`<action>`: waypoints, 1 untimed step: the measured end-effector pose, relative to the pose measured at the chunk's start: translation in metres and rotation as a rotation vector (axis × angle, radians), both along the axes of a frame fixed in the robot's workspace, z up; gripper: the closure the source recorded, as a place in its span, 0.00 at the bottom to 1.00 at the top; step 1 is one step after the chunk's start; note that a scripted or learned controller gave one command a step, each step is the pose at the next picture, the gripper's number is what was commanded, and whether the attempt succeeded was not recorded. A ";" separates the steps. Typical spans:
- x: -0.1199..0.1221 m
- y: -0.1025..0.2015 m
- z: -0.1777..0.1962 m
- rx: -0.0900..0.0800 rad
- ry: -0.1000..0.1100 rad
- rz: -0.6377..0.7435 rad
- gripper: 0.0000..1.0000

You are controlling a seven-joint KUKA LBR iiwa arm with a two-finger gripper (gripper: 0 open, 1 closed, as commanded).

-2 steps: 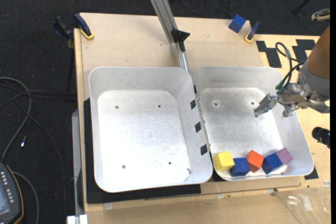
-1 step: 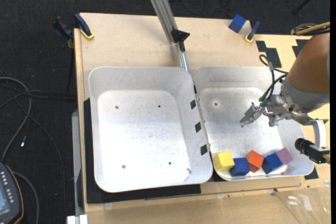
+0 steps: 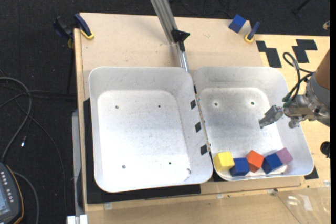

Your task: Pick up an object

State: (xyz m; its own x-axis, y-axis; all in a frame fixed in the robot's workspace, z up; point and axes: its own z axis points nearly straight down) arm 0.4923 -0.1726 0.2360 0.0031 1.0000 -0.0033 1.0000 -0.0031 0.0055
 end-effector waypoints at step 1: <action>-0.003 0.055 -0.143 0.002 0.005 0.006 0.00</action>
State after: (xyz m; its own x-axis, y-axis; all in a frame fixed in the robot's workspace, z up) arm 0.4894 -0.1181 0.0929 -0.0028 1.0000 -0.0013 1.0000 0.0028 0.0007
